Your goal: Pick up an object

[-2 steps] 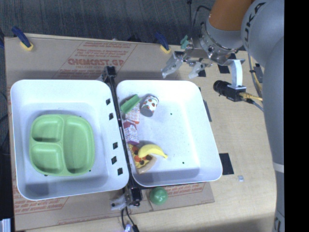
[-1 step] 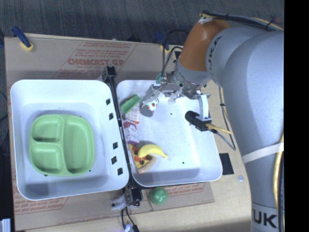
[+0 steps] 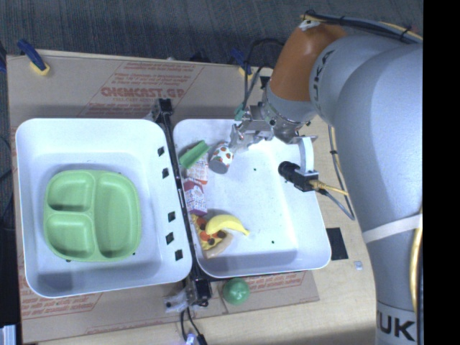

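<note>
Arm [image 3: 359, 99] came in from the right, and the claw [image 3: 241, 135] sat over the back part of the right bin [image 3: 305, 246]. Couldn't tell how far open the claw was from this angle, or whether it had anything in its grip. Nearest item was a small white-and-red object [image 3: 221, 158], just beside the claw on its lower-left and on or close to the bin floor. Contact between the two wasn't clear. A green piece [image 3: 192, 153] lay just left of that object, by the divider wall. A printed packet [image 3: 195, 194] ran along the same wall further forward. The banana [image 3: 227, 225] was near the front-left corner of the right bin, lying against a flat pizza-like toy [image 3: 213, 243], and both were well apart from the claw. The rest of the right bin floor was bare white. The left bin [image 3: 29, 192] held a green divided plate [image 3: 92, 215], lying flat in the middle. A green ball [image 3: 235, 290] sat outside the bins on the cardboard [image 3: 136, 85] covering the tabletop, just in front of the right bin. Blue clamps [image 3: 34, 56] were on the cardboard's back edge.
</note>
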